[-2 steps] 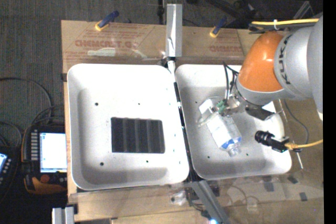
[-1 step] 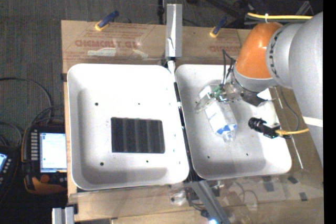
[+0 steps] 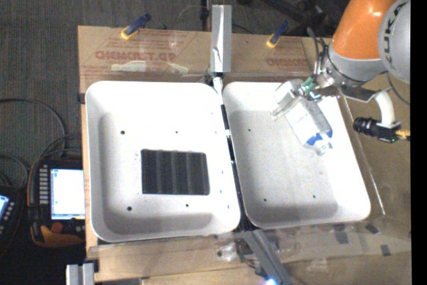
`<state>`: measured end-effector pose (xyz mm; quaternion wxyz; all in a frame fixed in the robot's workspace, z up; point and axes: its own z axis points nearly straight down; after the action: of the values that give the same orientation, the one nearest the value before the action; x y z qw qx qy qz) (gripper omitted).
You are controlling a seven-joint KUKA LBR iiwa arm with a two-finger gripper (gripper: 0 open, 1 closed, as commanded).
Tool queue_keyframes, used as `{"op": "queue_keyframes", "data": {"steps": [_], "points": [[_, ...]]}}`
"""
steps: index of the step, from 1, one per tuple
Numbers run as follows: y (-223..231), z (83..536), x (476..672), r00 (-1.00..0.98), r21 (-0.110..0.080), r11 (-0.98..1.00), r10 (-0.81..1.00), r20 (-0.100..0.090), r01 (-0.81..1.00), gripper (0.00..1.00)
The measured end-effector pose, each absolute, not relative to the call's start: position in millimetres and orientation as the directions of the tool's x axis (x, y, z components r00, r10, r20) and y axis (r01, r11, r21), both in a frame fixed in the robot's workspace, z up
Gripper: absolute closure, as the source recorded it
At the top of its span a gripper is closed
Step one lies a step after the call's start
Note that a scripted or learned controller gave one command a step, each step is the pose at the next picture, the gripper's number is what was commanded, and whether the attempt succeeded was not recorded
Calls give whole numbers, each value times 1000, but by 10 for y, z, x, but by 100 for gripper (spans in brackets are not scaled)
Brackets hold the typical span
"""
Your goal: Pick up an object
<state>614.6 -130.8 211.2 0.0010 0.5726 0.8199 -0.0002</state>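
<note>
Left bin (image 3: 107,143): I see a ridged tray (image 3: 175,172) in it.
Right bin (image 3: 267,163): a plastic bottle (image 3: 310,123) over it, gripper (image 3: 298,94) beside.

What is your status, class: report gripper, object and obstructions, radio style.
Gripper over right bin, clear plastic bottle hanging from it. Dark ribbed block in left bin. Nothing blocking.

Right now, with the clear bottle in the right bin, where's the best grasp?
Grip the clear bottle across its mid-body, coming from above. It appears to lie slanted, blue cap toward the lower right, so close the fingers across its narrow width, perpendicular to its long axis.
</note>
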Motion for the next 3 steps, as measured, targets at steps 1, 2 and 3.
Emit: {"op": "queue_keyframes", "data": {"steps": [1, 2, 3], "points": [[-1931, 1846, 6155, -364, -3, 364, 931, -2, 931, 0], [-2230, 2397, 5917, -273, 0, 273, 962, -2, 962, 0], [-2220, 2434, 5316, -183, -1, 183, 983, 1, 983, 0]]}}
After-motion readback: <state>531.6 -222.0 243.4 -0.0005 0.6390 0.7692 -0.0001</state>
